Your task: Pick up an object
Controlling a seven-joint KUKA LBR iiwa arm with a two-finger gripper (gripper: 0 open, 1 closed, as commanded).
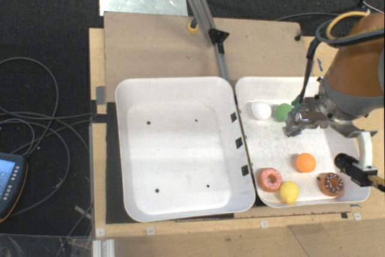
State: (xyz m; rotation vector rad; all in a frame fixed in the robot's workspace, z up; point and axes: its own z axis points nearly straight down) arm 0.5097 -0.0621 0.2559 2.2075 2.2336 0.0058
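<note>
on the left half of the bench sits the left bin [174,147], white and shallow. just beside it, the right bin [255,93] holds a white egg-shaped object [260,110] and a green ball [282,111] near its far wall. toward its near edge lie a pink donut [270,179], a yellow lemon [289,191], an orange ball [305,162] and a chocolate donut [331,185]. the gripper [296,124] hovers just right of the green ball; whether its fingers are spread or pressed together, i cannot tell.
</note>
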